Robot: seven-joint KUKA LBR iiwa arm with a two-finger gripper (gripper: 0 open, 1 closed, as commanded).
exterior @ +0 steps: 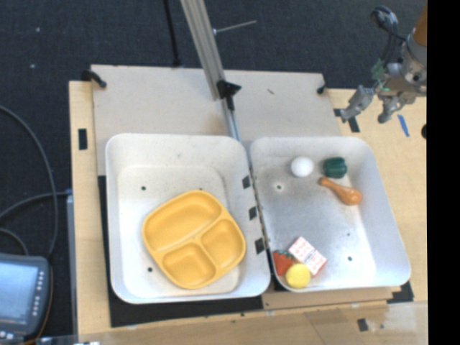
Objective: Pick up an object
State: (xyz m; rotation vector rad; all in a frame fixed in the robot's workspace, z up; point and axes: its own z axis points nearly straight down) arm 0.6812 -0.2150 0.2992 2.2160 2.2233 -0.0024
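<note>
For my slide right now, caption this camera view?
Open gripper hovers past the right bin, which holds a white ball, green block and yellow ball; yellow tray in left bin.

Robotics lab: bench (86,192), aluminium camera mast (201,34).

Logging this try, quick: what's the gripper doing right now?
Gripper: open, holding nothing, hanging above the bench beyond the right bin.

Pole (203,42): grey metal, slants down from the top to between the bins.
Screen (21,293): small, at the lower left edge.
Cables (36,171): dark, curl along the left side.
Floor (302,20): dark carpet, top of the frame.
</note>
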